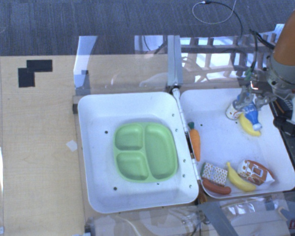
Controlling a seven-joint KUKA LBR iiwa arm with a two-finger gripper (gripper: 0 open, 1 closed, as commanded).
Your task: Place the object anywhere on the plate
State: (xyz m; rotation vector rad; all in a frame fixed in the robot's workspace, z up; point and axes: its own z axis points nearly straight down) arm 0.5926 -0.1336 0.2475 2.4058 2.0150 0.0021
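Nearest, a sausage (216, 187), banana (239, 180) and carton (255, 172) crowd the right bin (288, 178), green plate (146, 152) in the left, while the gripper (248, 109) hovers over a second banana (249, 125), jaw state unclear.

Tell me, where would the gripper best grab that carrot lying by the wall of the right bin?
Probably across the carrot's orange middle, coming straight down from above. It lies flat and long along the bin wall, so fingers closing along its length would fail; closing across it, the wall-side finger has little room.
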